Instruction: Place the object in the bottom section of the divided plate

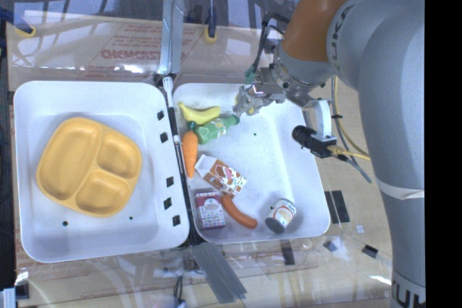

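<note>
Two shallow white bins sit side by side on the bench: the left bin carries one yellow divided plate with three sections, and the right bin carries seven small things.

Counted in the right bin: one banana, one green toy vegetable, one carrot, one printed snack packet, one dark red box, one sausage and one small can.

Nothing marks which of them is the task's thing. The banana lies toward 11 o'clock in the right bin, its long axis running from 9 to 3 o'clock with a slight curve. The green toy vegetable lies just below it, touching or nearly so, its long axis tilted from 8 to 2 o'clock. The carrot points its narrow tip toward 6 o'clock, long axis 12 to 6. The sausage runs from 10 to 4 o'clock near the bin's 6 o'clock edge, just beside the box. The can lies on its side at about 5 o'clock.

One end effector hangs over the right bin toward its 12 o'clock side, near the right end of the green toy vegetable; whether its fingers are spread or pressed together I cannot tell, and nothing visible sits between them.
</note>
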{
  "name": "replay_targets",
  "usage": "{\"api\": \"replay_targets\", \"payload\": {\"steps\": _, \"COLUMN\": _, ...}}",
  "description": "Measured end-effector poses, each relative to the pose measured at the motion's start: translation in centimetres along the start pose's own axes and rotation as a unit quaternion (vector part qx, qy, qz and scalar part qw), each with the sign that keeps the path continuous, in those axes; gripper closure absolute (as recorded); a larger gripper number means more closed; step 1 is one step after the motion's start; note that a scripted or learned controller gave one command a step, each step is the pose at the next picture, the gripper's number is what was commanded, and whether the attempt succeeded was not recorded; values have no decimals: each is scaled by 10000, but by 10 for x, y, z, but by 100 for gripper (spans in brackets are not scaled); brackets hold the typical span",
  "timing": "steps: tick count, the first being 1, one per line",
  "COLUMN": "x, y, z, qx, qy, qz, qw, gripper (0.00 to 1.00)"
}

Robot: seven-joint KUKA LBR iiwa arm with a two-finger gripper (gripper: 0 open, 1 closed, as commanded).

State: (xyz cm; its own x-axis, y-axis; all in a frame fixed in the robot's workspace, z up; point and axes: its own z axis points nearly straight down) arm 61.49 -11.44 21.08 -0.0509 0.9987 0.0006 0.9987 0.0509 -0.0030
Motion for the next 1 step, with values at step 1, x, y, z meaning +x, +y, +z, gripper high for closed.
{"api": "replay_targets", "payload": {"steps": 1, "x": 84, "y": 17, "z": 20, "qx": 13, "qy": 3, "qz": 21, "qw": 10000, "gripper": 100}}
